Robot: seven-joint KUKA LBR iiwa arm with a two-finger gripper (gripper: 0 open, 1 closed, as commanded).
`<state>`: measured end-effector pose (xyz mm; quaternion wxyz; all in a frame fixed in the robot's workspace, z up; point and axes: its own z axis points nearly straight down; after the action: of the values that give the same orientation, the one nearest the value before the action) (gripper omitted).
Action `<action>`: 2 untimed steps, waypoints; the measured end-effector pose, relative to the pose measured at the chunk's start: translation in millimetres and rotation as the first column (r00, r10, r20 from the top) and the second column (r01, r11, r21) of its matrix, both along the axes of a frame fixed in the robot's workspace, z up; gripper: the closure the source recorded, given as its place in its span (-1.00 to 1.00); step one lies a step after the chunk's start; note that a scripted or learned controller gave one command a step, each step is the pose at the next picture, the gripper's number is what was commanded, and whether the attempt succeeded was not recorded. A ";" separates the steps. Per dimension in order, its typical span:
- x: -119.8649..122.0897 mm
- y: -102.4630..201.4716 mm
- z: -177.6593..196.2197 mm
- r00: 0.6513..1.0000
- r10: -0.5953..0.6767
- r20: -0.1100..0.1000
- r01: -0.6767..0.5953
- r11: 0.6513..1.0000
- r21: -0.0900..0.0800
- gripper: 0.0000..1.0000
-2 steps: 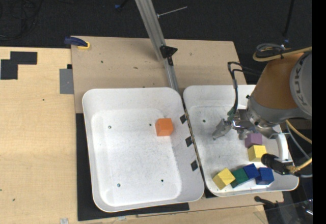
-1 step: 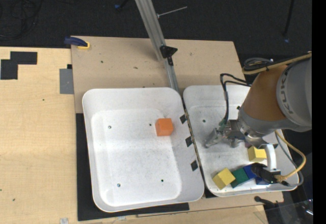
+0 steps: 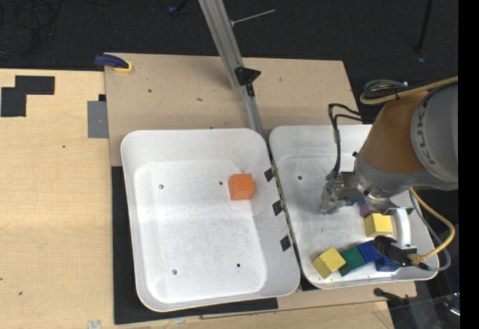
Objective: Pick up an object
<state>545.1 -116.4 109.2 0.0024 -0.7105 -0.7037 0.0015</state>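
An orange cube (image 3: pixel 241 187) lies in the left bin (image 3: pixel 150 163), near its right wall. In the right bin (image 3: pixel 307 148) my gripper (image 3: pixel 333 199) reaches down toward the floor at the bin's middle. Just right of it sits a yellow block (image 3: pixel 379 225) with a purple piece (image 3: pixel 364 208) partly hidden by the wrist. At the bin's near edge lie another yellow block (image 3: pixel 328 262), a green block (image 3: pixel 353 259) and a blue block (image 3: pixel 372 254).
A metal rail (image 3: pixel 221 32) slants from the far bench to the divider between the bins. The arm's grey and orange body (image 3: pixel 408 140) covers the right bin's far right part. Cables (image 3: pixel 419 245) trail at the right.
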 end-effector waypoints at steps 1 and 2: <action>2.7 -11.3 49.9 1.000 0.003 0.008 -0.003 1.000 -0.002 1.00; 10.9 -17.1 108.6 1.000 0.010 0.009 -0.010 1.000 -0.002 1.00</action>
<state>556.0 -133.5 217.8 -0.0017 -0.7070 -0.7072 -0.0010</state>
